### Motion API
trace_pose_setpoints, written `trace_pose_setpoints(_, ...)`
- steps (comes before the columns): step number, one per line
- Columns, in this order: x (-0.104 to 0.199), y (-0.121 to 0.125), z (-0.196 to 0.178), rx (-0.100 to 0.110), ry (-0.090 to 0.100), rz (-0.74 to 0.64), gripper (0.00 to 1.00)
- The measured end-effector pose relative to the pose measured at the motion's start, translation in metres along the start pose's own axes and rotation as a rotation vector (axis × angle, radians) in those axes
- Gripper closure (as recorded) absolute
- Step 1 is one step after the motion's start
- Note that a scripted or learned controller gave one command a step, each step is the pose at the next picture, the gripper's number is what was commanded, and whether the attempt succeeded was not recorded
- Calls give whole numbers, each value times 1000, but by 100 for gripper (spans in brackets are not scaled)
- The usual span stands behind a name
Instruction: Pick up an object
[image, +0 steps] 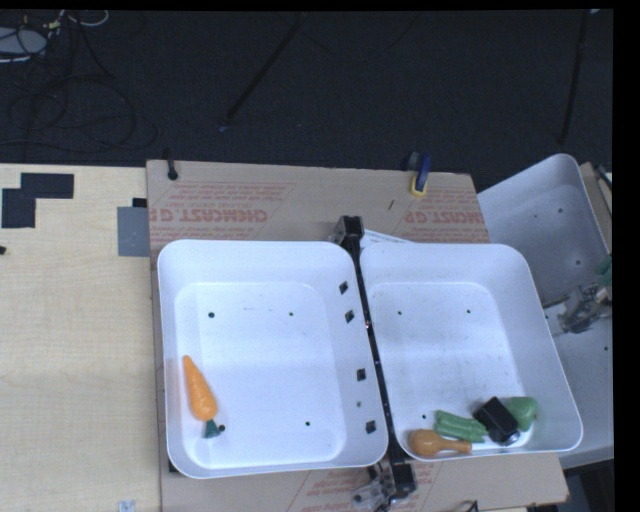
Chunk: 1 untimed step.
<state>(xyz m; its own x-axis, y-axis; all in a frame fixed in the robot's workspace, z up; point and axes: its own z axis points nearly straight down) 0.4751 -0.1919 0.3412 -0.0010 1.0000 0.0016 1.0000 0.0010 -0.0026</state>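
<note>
Nearest the viewer, along the front wall of the right bin (545, 330), a small cluster of toys lies close together. An orange pear-shaped piece (436, 443) is at the front. Just behind it is a green pod (459, 426), which touches a black block (497, 420). A second green piece (522, 408) is tucked against the block's far side.

Across the divider, in the left bin (260, 270), a toy carrot (198, 388) lies alone near the front left corner. Its orange body points away from the viewer and its small green top (212, 429) points toward the viewer. Nothing touches it, and it sits just off the left wall.

Both bins rest on a sheet of cardboard (250, 205), and a blue clip (421, 174) stands at its far edge.

The gripper's state cannot be told from this view.

The carrot looks the easiest pick. It is probably light, hollow plastic, stiff and somewhat slick, and its taper could let it slide out of a pinch. A grasp across the thick middle of the body, square to its length, seems safest. The nearby wall leaves little room on that side. The clustered toys would likely jostle one another when grasped.
</note>
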Motion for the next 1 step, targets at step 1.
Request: trace_pose_setpoints(1, 70, 2, -11, 0, 1, -6, 100)
